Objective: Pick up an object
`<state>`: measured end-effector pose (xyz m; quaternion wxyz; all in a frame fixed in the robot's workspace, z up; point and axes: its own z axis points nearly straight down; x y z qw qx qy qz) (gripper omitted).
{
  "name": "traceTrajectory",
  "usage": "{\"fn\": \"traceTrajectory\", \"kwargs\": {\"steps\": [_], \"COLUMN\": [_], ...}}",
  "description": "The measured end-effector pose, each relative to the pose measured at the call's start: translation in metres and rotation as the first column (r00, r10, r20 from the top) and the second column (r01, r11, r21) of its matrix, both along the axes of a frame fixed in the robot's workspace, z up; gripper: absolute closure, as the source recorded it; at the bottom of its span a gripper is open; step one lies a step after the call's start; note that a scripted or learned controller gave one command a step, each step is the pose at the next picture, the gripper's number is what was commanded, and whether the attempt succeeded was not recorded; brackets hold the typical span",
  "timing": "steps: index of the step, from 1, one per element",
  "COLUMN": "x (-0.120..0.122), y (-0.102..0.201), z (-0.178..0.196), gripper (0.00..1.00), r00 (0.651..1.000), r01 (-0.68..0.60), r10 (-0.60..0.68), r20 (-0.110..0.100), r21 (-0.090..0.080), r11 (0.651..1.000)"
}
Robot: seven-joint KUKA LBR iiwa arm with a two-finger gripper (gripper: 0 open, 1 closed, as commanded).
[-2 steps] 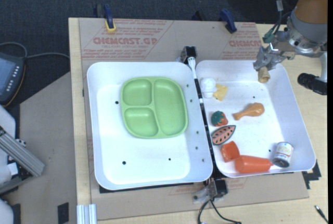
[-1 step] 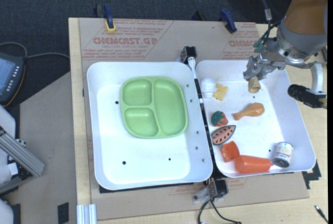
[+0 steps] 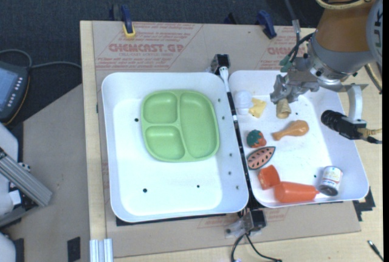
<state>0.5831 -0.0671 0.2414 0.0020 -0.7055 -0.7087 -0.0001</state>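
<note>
While arm hangs over right bin (image 3: 355,160), fingers (image 3: 283,104) sit on cork-like piece (image 3: 283,110); grip unclear.

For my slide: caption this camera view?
KUKA gripper hovers over toy food in the right bin; green divided plate sits in the left bin.

My arm (image 3: 346,17) comes in from the right edge of the view, its grey body bending down and to the left, with the orange band (image 3: 352,5) sitting broad and rounded above the wrist. Below the band the grey wrist narrows toward my gripper (image 3: 284,96), which points down and slightly leftward. The gripper's dark metal body hangs low at the end of the wrist. Thin cables loop along my arm near the band.
</note>
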Motion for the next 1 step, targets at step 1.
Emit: {"fn": "traceTrajectory", "kwargs": {"steps": [1], "x": [-0.0388], "y": [0.0491], "z": [-0.0079], "gripper": [1.00], "r00": [1.000], "r01": [0.000], "r10": [0.000], "r20": [-0.002], "r21": [0.000], "r11": [1.000]}}
